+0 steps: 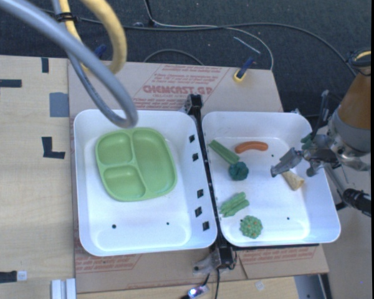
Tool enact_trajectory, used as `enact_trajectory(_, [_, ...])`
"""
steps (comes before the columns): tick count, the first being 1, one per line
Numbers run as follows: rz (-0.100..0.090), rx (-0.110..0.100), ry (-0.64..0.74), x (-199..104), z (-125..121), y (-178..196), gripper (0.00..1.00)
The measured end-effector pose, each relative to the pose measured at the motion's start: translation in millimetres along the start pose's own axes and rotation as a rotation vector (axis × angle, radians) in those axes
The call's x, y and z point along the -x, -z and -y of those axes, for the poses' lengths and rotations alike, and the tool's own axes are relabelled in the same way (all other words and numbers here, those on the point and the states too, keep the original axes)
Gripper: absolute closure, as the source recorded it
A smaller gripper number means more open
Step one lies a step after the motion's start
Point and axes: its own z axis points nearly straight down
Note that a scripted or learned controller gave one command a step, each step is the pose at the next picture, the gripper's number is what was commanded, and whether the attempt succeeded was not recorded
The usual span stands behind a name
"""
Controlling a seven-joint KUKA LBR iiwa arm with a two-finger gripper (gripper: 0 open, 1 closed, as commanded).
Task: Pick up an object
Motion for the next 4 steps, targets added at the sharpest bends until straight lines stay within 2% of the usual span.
enact_trajectory(1, [0.002, 0.011, 0.004, -1, -2, 6, 0.0])
enact_trajectory(3, [0.001, 0.006, 0.003, 7, -3, -123, 0.0])
enact_trajectory(4, [0.004, 0.011, 0.004, 7, -3, -156, 0.0])
